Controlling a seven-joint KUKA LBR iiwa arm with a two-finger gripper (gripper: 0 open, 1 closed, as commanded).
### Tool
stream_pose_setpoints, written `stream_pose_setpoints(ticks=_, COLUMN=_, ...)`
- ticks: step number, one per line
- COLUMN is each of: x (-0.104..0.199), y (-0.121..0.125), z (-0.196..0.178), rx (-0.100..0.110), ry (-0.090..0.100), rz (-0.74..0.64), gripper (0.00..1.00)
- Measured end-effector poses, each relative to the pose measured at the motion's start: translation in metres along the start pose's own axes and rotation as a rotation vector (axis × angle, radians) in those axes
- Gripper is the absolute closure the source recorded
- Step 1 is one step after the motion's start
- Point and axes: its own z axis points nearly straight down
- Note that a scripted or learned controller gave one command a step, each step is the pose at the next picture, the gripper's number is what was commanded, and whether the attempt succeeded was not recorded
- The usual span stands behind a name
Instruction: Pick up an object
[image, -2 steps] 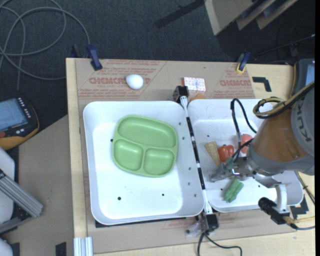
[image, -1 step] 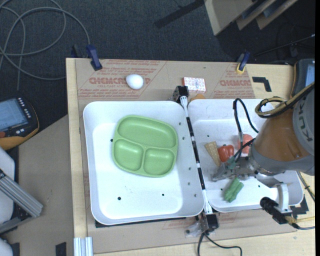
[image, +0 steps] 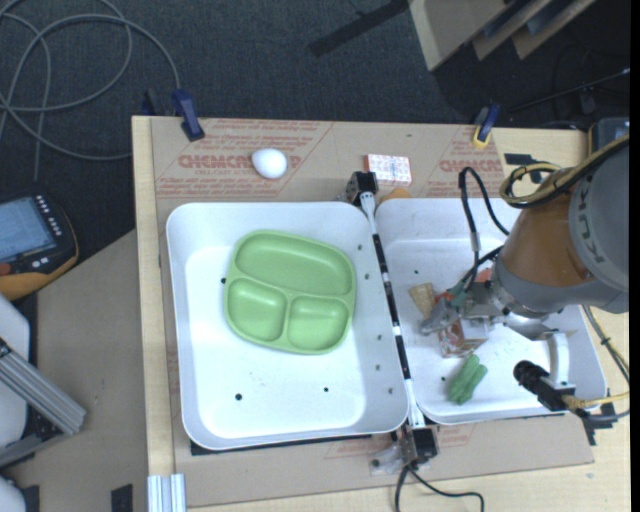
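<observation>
The gripper is down in the right bin, low among small objects beside a green piece; whether its jaws are spread, nobody can tell.

Even, bright overhead light; slightly soft.

Two bins side by side on the bench

The divided plate lies in the left bin — left of the seam where the two bins meet. Right of that seam, in the right bin, the gripper sits low over a few small objects, with a stubby ridged piece just before it. Behind the left bin, a small egg-shaped ball rests on the bench board.
</observation>
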Motion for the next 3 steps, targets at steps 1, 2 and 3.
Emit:
stream_pose_setpoints(ticks=1, x=0.0142, y=-0.0441, z=0.0004, rx=0.003, ry=0.002, rz=0.001, gripper=0.0)
stream_pose_setpoints(ticks=2, x=0.0089, y=-0.0438, z=0.0002, rx=0.002, ry=0.001, rz=0.001, gripper=0.0)
stream_pose_setpoints(ticks=3, x=0.0049, y=-0.0438, z=0.0003, rx=0.001, ry=0.001, rz=0.001, gripper=0.0)
